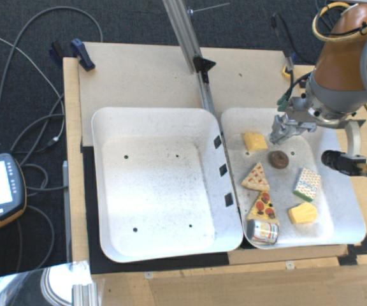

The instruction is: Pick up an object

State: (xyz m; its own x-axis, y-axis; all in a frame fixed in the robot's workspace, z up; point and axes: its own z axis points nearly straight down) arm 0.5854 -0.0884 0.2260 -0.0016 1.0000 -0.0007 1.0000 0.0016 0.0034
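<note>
Six small objects are seen in the right bin [352, 225] at the frame's right. The end effector [285, 131] is poised just above and beside the brown disc [278, 160], which lies slightly lower-left; whether it is spread cannot be told.
</note>
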